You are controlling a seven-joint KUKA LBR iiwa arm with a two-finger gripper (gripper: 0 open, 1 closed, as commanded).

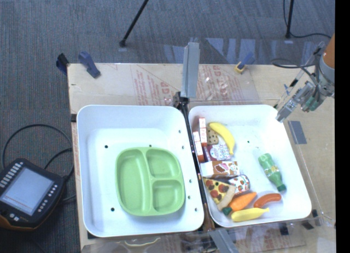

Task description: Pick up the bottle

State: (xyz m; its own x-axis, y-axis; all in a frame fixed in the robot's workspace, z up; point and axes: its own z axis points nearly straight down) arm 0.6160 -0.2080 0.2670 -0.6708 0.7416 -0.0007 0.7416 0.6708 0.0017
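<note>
We see the green bottle point(272, 172) lying in the right bin point(295, 153). Our pincer point(286, 109) hangs above the bin's far right corner, well apart from the bottle; we cannot tell its state

Faint red printing on the table point(158, 85) beyond the two bins, mirrored or upside down, too blurred to read. Printed packaging on the small boxes point(220, 152) at the left of the right bin point(284, 137), with colours and pictures but no legible words. Lit screen on the handheld pendant point(24, 191) at the near left, too small to make out; no label readable on the green bottle point(272, 172).
</note>
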